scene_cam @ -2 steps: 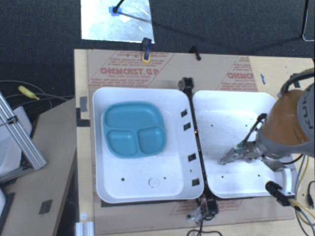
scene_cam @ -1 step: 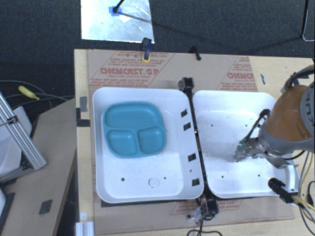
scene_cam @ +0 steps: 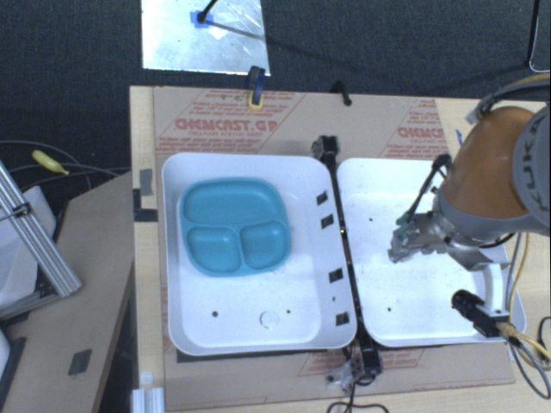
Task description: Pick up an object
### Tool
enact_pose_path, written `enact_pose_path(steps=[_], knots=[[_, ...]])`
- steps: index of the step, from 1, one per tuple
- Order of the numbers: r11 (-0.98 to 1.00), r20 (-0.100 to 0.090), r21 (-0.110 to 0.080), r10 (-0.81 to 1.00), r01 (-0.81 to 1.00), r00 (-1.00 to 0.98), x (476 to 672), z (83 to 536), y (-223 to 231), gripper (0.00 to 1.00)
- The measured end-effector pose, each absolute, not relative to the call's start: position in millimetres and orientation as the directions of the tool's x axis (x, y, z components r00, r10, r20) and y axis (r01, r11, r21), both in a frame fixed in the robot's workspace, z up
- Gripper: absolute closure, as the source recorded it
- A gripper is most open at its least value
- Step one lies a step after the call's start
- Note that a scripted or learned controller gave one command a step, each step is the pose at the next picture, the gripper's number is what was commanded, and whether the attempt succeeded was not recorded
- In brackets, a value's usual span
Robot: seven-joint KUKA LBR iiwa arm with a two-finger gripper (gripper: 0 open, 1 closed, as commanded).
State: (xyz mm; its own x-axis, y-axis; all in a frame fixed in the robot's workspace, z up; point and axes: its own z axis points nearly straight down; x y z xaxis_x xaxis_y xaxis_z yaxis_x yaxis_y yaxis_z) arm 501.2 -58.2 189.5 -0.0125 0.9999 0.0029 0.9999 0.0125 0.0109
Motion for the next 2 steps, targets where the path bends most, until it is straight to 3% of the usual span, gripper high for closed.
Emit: enact_pose_path(steps=[1, 2], knots=[[0.013, 0.004, 0.006, 1.0, 1.0, -0.013, 487.7, 234.1, 18.7, 1.0], [0.013, 0.004, 0.005, 1.0, 1.0, -0.013, 487.0, 275.6, 96.4, 1.0]])
